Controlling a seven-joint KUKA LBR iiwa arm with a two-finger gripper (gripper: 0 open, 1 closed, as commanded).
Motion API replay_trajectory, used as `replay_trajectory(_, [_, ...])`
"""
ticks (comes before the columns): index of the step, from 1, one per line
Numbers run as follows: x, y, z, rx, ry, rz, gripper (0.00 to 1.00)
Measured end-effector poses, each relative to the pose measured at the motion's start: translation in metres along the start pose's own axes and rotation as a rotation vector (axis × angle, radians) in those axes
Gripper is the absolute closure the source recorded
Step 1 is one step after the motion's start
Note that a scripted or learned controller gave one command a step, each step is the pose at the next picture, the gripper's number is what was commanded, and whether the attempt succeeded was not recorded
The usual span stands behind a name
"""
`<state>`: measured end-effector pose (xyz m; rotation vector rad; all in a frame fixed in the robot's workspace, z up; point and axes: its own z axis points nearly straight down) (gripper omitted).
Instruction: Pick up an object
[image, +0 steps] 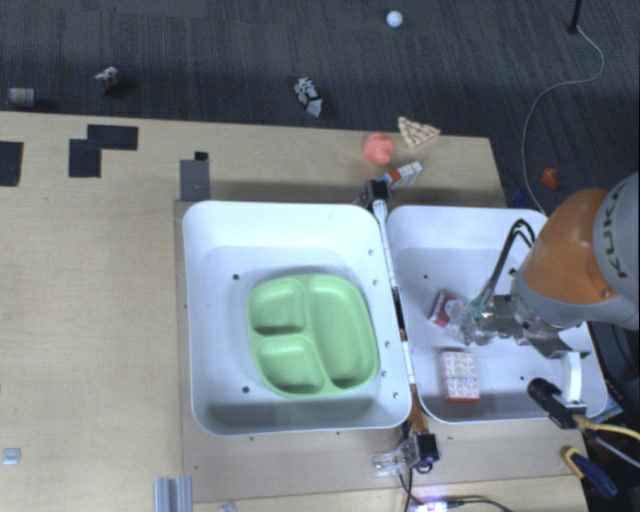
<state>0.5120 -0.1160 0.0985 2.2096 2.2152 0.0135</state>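
Two white bins sit side by side on the counter. The left bin holds a green divided tray, lying flat at the centre. The right bin holds a small red-and-white packet near its middle and a small patterned box toward the near wall, the two apart. The arm reaches in from the right; the tool is low over the right bin, just beside the red-and-white packet. Cannot tell how far the tool is open, nor whether it has hold of anything. A pink ball lies on the counter behind the bins.
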Motion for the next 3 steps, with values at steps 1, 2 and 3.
replay_trajectory(1, [0.0,0.0,0.0,0.0,0.0,0.0,0.0])
replay_trajectory(2, [0.001,0.002,-0.011,-0.004,0.0,-0.001,1.0])
replay_trajectory(3, [0.001,0.002,-0.01,-0.004,0.0,-0.002,0.0])
